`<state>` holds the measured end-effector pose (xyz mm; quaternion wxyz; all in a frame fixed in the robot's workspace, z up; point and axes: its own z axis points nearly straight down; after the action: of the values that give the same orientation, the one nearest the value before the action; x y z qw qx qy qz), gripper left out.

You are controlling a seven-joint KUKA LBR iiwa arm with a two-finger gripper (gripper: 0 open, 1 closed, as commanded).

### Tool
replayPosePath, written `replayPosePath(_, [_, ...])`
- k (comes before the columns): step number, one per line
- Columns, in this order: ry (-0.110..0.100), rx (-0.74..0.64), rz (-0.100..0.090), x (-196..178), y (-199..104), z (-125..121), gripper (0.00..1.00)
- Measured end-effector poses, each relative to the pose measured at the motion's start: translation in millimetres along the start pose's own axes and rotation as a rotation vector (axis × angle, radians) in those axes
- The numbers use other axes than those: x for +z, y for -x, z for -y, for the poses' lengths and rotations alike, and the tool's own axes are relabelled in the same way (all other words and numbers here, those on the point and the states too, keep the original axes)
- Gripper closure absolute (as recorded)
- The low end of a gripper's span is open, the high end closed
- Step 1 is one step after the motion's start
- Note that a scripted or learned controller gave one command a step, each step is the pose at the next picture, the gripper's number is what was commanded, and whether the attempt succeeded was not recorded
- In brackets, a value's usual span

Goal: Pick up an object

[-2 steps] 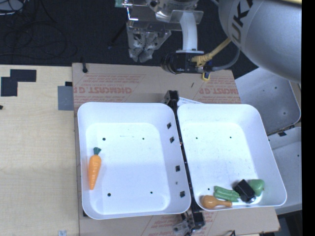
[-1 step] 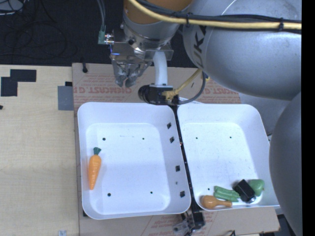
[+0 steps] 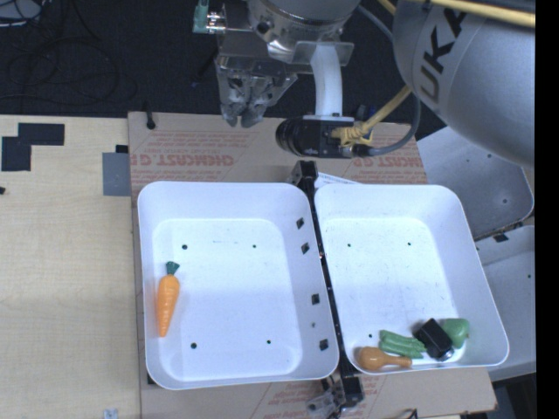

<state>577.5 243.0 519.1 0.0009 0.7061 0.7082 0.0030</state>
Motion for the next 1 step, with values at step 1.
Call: replayPosePath(1, [-0.018,0.008,0.01,115.4,34.1,-67.4,1.0])
